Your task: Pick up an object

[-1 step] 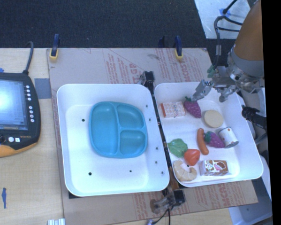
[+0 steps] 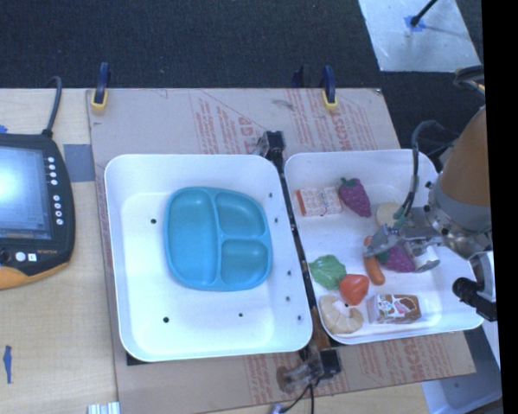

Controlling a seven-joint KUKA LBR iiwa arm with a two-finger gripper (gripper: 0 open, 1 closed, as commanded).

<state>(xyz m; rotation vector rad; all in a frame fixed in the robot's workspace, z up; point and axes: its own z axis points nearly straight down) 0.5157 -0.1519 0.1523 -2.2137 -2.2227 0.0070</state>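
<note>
The right bin (image 2: 302, 175) holds several toy foods. My gripper (image 2: 402, 242) hangs low over the bin's right half, right above a purple grape-like piece (image 2: 399, 260) that shows partly beneath it. An orange carrot piece (image 2: 375, 273) lies just left of the gripper. A red pepper (image 2: 354, 287) and a green leafy piece (image 2: 328, 270) sit further left. Toward the back lie a small white box (image 2: 318, 201), a dark purple fruit (image 2: 355, 197) and a pale round piece (image 2: 387, 213). At the front are a pale pastry (image 2: 341, 314) and a flat packet (image 2: 396, 307).
The left bin (image 2: 123, 252) bears a blue divided plate (image 2: 217, 239). A black control pendant (image 2: 21, 206) lies on the bench at far left. Clamps (image 2: 328, 83) hold the cardboard sheet at the back. The arm's grey and orange body (image 2: 465, 174) rises over the right bin's right wall.
</note>
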